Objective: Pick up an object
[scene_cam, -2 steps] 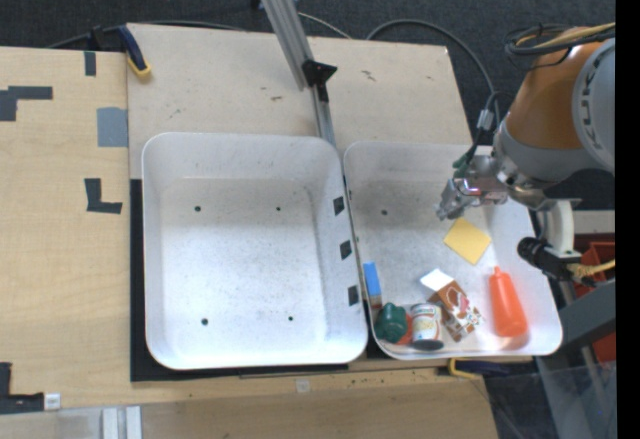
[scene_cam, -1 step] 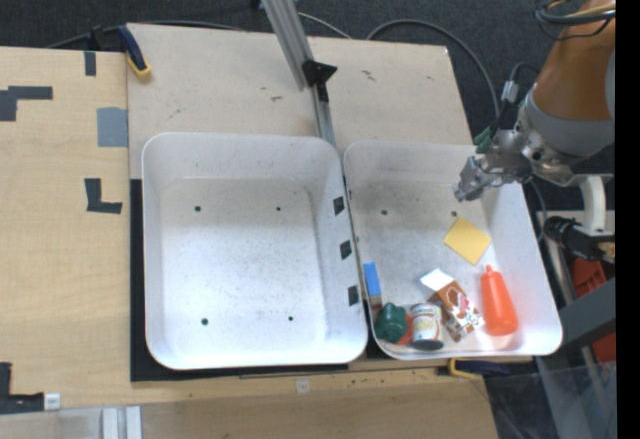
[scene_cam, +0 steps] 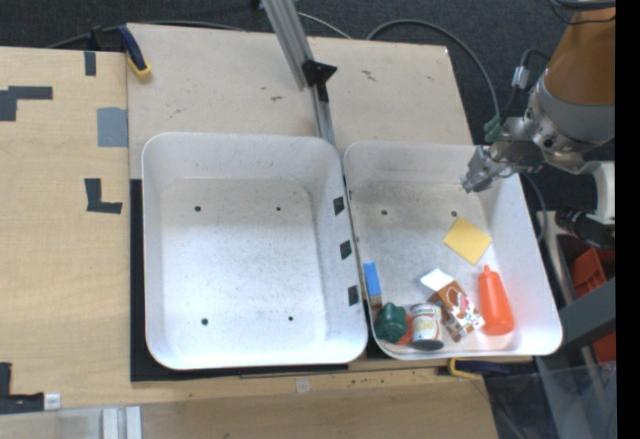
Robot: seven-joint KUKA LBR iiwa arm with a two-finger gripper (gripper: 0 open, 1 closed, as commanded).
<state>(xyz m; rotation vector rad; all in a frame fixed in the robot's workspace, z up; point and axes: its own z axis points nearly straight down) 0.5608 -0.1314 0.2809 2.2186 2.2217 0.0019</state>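
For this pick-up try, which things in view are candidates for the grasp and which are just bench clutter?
Candidates, all in the right bin:
yellow square
orange bottle
blue bar
green object
small can
brown packet
white scrap
The gripper hangs above this bin.

Clutter:
left bin
metal pole
grey tape patch

A single fixed camera looks down from above the bench (scene_cam: 230, 77) at a slant, far enough back to take in both white bins side by side. The left bin (scene_cam: 160, 227) fills the centre, the right bin (scene_cam: 530, 257) sits toward the right, and dark floor runs along the top.
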